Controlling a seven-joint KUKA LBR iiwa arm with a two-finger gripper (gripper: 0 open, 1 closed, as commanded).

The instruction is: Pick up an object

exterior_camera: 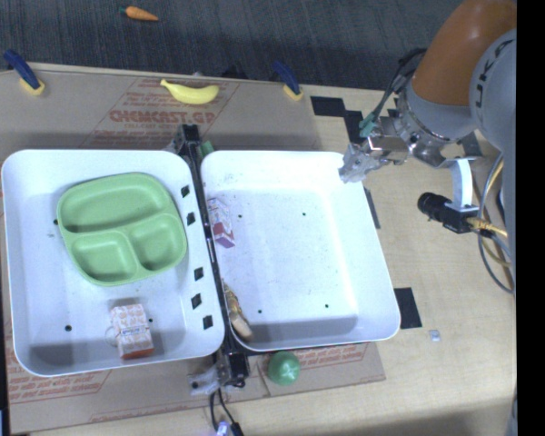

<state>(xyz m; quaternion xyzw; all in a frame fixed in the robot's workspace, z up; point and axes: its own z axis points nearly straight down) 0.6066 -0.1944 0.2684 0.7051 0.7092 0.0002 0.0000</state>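
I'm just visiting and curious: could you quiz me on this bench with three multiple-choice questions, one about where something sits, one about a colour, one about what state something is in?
1. Where is the green divided tray?
A. left bin
B. right bin
C. the floor

2. What colour is the ball in front of the bins?
A. red
B. green
C. blue

3. The small carton is:
A. between the gripper's fingers
B. lying in the left bin
C. on the tray

Answers: 1 A, the tray fills the left bin's upper part. 2 B, plainly green. 3 B, it lies below the tray, far from the gripper.
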